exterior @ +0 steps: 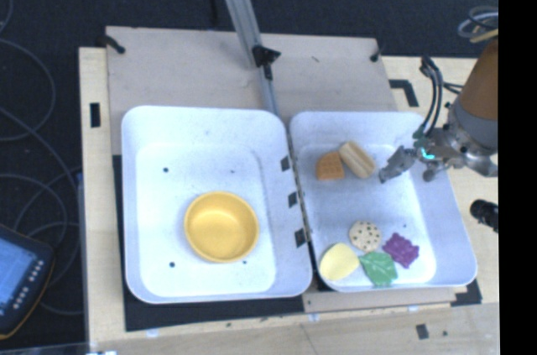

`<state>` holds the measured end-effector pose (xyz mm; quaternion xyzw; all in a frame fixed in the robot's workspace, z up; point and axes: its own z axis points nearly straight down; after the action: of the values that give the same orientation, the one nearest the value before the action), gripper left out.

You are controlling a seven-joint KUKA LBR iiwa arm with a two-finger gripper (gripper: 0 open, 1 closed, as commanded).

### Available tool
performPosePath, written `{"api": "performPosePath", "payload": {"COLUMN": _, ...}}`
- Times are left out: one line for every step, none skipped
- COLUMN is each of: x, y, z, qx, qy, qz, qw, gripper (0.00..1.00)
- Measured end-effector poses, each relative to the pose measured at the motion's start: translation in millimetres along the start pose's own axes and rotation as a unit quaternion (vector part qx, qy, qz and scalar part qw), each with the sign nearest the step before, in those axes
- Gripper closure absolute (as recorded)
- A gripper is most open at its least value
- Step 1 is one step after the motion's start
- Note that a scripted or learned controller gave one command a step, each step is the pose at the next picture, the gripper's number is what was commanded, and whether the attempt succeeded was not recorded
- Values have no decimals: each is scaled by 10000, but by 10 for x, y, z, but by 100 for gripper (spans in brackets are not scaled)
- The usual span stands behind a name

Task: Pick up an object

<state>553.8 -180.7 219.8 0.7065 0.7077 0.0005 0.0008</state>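
Observation:
In the right bin (436,202) lie several small objects. An orange-brown chunk (330,166) and a tan bread-like roll (357,159) rest side by side near its upper left. A speckled cookie (364,235), a purple piece (401,249), a green piece (378,268) and a pale yellow lump (339,262) cluster at the front. My gripper (411,169) hangs over the bin's upper right, just right of the roll and apart from it. It is open, with nothing between its fingers.
The left bin (151,152) holds a yellow bowl (221,226). A slanted metal pole (239,1) rises behind the bins. A ridge with clips (294,177) divides the two bins. The arm's orange band (482,89) is at the right edge.

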Motion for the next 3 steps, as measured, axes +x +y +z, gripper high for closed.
{"api": "performPosePath", "payload": {"x": -78, "y": 37, "z": 460, "qx": 24, "qy": -5, "qz": 12, "qw": 10000, "gripper": 0}}
{"api": "performPosePath", "payload": {"x": -112, "y": 26, "z": 1091, "qx": 36, "qy": 1, "qz": 17, "qw": 10000, "gripper": 0}}
{"api": "performPosePath", "payload": {"x": -123, "y": 26, "z": 1193, "qx": 14, "qy": -5, "qz": 27, "qw": 10000, "gripper": 0}}
